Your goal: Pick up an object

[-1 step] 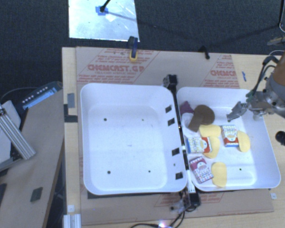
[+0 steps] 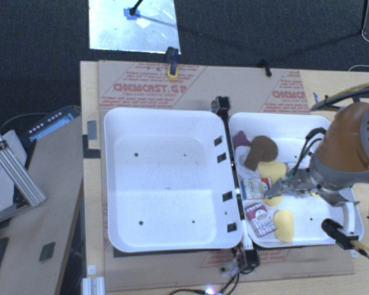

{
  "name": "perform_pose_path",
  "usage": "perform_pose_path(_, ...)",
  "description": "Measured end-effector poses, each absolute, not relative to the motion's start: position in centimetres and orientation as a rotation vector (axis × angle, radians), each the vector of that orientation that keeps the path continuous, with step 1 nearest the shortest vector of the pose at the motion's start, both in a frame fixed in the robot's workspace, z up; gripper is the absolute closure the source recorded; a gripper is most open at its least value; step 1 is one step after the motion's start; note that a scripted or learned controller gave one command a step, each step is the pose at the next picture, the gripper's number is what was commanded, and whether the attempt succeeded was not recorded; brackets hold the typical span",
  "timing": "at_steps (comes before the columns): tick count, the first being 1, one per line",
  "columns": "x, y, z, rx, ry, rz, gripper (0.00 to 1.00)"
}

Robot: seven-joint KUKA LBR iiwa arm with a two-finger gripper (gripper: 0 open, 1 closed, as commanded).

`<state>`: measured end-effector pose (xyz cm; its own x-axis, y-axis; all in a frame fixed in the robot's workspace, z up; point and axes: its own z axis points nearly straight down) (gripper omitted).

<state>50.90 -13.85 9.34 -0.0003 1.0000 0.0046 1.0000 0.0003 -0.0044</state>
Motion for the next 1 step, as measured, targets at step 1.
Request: perform_pose_path(1, 58.06, -13.31, 9.18, -2.224, -2.237, -0.010, 0.00)
